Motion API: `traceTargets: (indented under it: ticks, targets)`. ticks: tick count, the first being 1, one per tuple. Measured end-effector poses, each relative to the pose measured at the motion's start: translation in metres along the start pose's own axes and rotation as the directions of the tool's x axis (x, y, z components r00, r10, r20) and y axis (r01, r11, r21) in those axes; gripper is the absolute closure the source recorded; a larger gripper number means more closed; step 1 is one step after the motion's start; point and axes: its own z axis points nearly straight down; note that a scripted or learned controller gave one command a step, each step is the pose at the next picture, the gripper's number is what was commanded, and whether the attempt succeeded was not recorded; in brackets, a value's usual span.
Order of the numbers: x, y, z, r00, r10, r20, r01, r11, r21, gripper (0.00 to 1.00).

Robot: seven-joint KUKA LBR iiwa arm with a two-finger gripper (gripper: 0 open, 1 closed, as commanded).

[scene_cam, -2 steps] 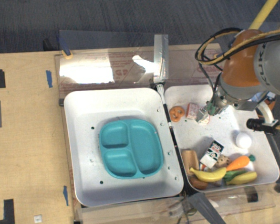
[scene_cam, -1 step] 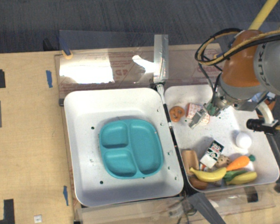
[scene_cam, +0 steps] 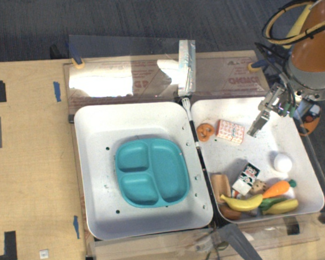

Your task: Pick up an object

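Bench (scene_cam: 26, 164): a pale wooden top with black tape marks along its left side and a few blue tape tabs.
Left bin (scene_cam: 90, 131): shallow and white, and inside it sits a teal tray.
Right bin (scene_cam: 303, 161): the same white kind, just beside the left one; all the small things lie in here.
Clear panel (scene_cam: 125, 73): a shiny sheet standing behind the two bins, catching the light.
Arm (scene_cam: 310, 55): comes in from the upper right, with its orange band in plain sight and yellow and black cables looped above it.
Teal tray (scene_cam: 152, 172): three compartments, sitting near the middle of the left bin.
Gripper (scene_cam: 258, 126): hangs over the upper part of the right bin, tilted down and to the left. From where I stand the fingers look drawn close together with nothing between them, though I cannot tell for sure.
Pink patterned box (scene_cam: 230, 131): lies flat just left of the gripper tip, apart from it.
Banana (scene_cam: 242, 203): at the front of the right bin, in the pile.
Carrot (scene_cam: 277, 189): orange, next to the banana on its right.
Yellow-green piece (scene_cam: 281, 205): under the carrot, at the front wall.
Brown block (scene_cam: 220, 183): at the left of the pile.
Black and white carton (scene_cam: 246, 179): tilted, above the banana.
White ball (scene_cam: 282, 161): near the right wall, apart from the pile.
Orange ball (scene_cam: 205, 131): small, with a face on it, against the left wall of the right bin.
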Motion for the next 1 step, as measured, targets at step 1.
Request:
traceTargets:
  ticks: [1]
  targets:
    - [0.0402,-0.0502,0.0849,1.000,0.026,-0.006,-0.026,1.000,0.002,0.00]
